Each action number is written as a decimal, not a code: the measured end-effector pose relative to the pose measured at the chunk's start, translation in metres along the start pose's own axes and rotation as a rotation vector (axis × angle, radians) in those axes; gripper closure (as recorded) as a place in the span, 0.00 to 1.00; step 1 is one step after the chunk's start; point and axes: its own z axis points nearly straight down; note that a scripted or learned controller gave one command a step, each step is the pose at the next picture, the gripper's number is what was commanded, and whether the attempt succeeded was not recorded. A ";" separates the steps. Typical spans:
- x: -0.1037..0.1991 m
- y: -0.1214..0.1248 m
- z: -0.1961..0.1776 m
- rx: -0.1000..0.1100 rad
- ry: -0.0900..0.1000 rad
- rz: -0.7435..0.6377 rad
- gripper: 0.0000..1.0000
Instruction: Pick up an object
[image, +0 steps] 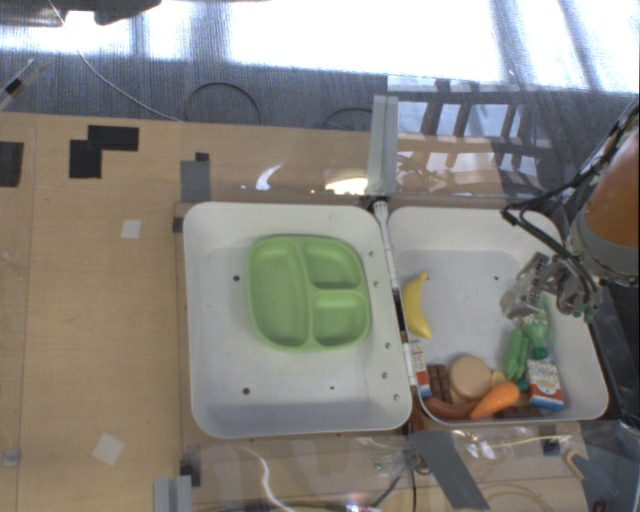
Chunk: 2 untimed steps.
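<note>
Two bins, one arm low over the toy food

One grey arm with its orange band (612, 205) comes in from the right edge and bends down over the right bin (470, 245). Black cables loop off its wrist toward the bin's far right corner. The gripper (527, 298) hangs at the bin's right side, tilted down and leftward, its metal fingers just above a green toy vegetable (518, 350). Whether the fingers are spread or closed cannot be told, since they blur into the glinting metal around them, and nothing is seen clamped between them.

Most of the toys crowd the right bin's near end. The green vegetable stands beside a second green piece with a bottle-like top (538, 338), just under the gripper. Nearer the front rim lie a small carton with a red and white label (546, 385), an orange carrot (494, 400), a round tan biscuit (469, 377), a dark brown chocolate-like block (439, 381) and a reddish sausage (447, 408), all packed touching or nearly so. A yellow banana (416, 306) lies apart from that heap, against the bin's left wall, well clear of the gripper.

Across that wall, the left bin (215, 330) carries a green divided plate (307, 292) set near its middle, with three compartments. Both bins sit on a tan bench (90, 300) marked with black squares (102, 147) at its far left.
</note>
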 end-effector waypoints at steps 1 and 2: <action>-0.010 0.069 -0.004 0.000 0.012 0.045 1.00; -0.093 0.051 -0.054 0.003 0.003 0.060 1.00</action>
